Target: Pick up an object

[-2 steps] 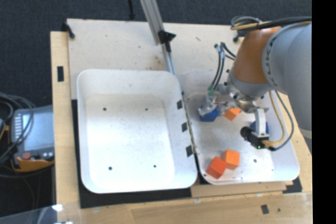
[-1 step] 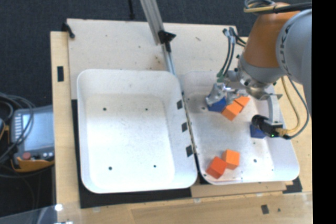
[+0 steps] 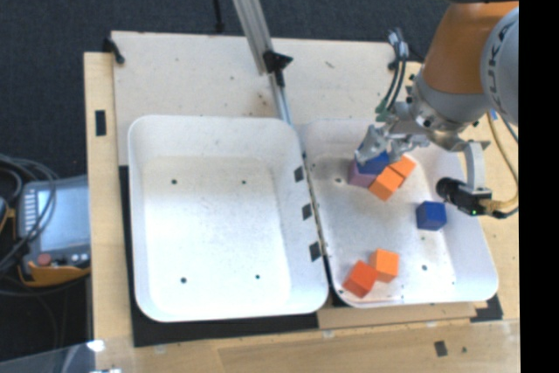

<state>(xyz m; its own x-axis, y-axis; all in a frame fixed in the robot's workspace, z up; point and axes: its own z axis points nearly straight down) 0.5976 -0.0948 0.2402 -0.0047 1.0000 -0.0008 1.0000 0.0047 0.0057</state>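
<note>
In the right bin (image 3: 472, 275), my gripper (image 3: 377, 148) hangs low over a tight cluster of blocks near the bin's upper left. Directly under it is a blue block (image 3: 375, 162), with a purple block (image 3: 360, 177) to its lower left and an orange block (image 3: 392, 177) to its lower right. The gripper's body hides the top of the blue block. A separate blue cube (image 3: 431, 215) lies further right. Two orange blocks (image 3: 384, 263) (image 3: 360, 279) sit close together near the bin's front edge.
The left bin (image 3: 148, 144) lies beside the right one, with a raised divider between them. A slanted metal rail (image 3: 249, 4) runs from the top of the view down to the bins' junction. A cable and black fitting (image 3: 463, 192) hang off the arm at the right.
</note>
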